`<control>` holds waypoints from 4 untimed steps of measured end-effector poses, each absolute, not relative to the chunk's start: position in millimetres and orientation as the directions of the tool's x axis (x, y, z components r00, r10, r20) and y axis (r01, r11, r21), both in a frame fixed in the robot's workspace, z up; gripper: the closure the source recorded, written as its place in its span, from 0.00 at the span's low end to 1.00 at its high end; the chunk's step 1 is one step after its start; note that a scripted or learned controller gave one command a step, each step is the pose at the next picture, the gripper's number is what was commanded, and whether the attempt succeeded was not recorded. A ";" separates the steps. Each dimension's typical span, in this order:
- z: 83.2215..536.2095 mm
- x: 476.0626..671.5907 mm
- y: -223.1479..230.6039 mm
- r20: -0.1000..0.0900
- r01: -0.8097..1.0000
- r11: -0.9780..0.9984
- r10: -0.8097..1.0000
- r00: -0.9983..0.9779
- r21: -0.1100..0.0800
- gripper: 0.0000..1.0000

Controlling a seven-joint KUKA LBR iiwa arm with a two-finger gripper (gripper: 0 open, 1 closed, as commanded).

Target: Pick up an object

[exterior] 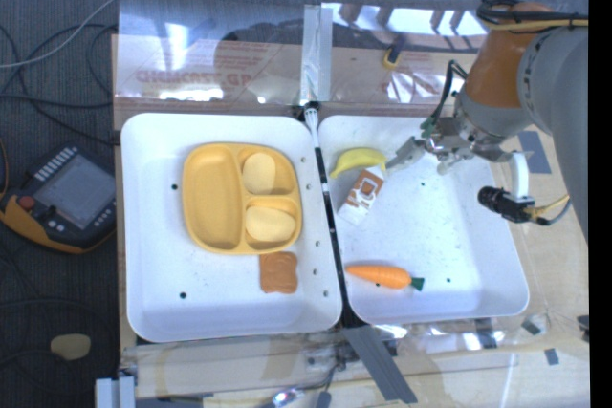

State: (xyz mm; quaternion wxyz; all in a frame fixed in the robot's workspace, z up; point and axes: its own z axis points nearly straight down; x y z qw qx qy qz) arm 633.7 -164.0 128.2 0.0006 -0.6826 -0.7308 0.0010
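In the right bin [478, 296], nearest the front wall, a carrot [380, 276] lies flat at about 7 o'clock from the bin's middle, apart from that wall, with bare floor stretching from it toward 3 o'clock. In the left bin [153, 291], a brown biscuit [278, 272] sits near the front at 5 o'clock, just beside the yellow tray [212, 196], which holds two pale rounds and fills the middle. Farther back in the right bin, a small carton [361, 193] and a banana [354, 160] crowd the divider at 10 o'clock, touching each other. The end effector [432, 155] hangs at 12 o'clock over the back of the right bin, fingers spread apart on nothing, just right of the banana.
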 end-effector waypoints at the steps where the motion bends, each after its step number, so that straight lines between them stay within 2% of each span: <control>1: 117.4 565.1 -120.2 -0.002 0.982 0.188 0.982 -0.188 0.001 0.00; 2: 121.0 508.1 -98.8 0.002 0.969 0.248 0.969 -0.248 -0.002 0.00; 3: 89.3 552.5 -100.7 -0.001 0.979 0.204 0.979 -0.204 0.008 0.00; 4: 99.3 554.0 -100.1 0.000 0.979 0.204 0.979 -0.204 0.012 1.00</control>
